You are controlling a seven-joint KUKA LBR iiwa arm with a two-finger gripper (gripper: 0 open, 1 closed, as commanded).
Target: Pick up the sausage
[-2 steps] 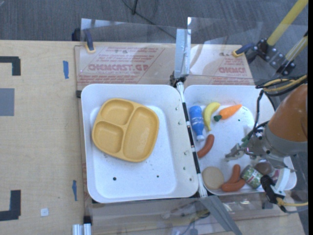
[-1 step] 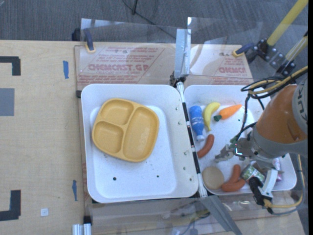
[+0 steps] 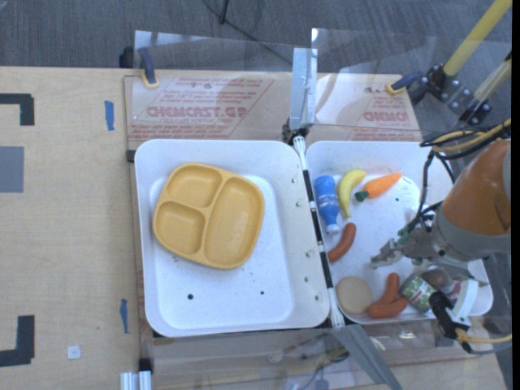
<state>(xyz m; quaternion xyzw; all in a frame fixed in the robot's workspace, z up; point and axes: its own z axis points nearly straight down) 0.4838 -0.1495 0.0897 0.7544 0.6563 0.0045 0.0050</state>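
Sausage (image 3: pixel 342 242) lies slanted beside the right bin's (image 3: pixel 406 154) left wall, so my pincer (image 3: pixel 388 254), grip state unclear, should straddle its middle crosswise.

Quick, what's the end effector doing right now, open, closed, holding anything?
End effector: cannot be told whether open or closed; it sits low over the right bin, with no sausage seen in it.

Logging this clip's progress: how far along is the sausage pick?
Done: nothing; the sausage lies loose in the right bin, beside the blue bottle. In hand: the gripper hangs over that bin, right of the sausage, apart from it. Left: reaching it, gripping, lifting.
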